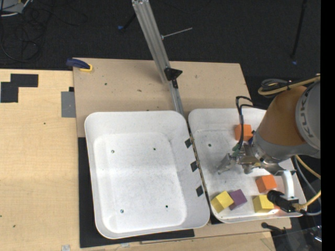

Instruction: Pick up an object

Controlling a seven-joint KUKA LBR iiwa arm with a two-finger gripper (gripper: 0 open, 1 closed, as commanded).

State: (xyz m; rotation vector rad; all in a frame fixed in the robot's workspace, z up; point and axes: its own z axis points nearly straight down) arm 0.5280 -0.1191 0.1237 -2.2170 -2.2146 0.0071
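My gripper (230, 162) hangs low over the middle of the right bin (209, 124), above bare white floor. An orange block (242, 132) lies just behind it, toward the bin's far side. A second orange block (266, 182) sits to its right, near the front. Along the front wall lie a yellow block (222, 201), a purple block (238, 197) touching it, and another yellow block (263, 203). I see nothing between the gripper's tips. The arm's grey and orange wrist (282, 124) covers the bin's right part.
The left bin (104, 124) stands beside the right one, joined by black clips (193, 166). A slanted aluminium bar (154, 41) rises behind the bins. A blue and yellow clamp (79, 64) lies at the board's far left corner.
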